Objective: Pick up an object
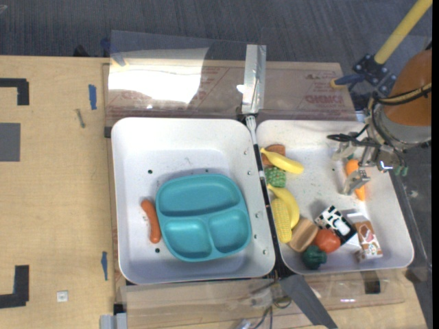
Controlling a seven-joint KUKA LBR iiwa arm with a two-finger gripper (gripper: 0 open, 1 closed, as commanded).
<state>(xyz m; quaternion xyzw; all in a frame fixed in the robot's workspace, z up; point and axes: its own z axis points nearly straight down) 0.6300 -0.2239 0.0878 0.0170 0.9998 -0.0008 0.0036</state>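
Gripper (361, 162) over upper right of right bin (401, 252), at right of frame; jaws clenched on small orange object (355, 178); teal divided plate (204, 216) in left bin (130, 142).

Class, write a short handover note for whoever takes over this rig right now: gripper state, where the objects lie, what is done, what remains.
Gripper: low in the right bin, near its upper right, by a small orange piece; a grasp cannot be confirmed.
Right bin: bananas, corn, tomato, carton along the left and lower parts.
Left bin: teal divided plate, hot dog beside it.
Done: nothing visibly lifted.
Left: grasp and lift one object.
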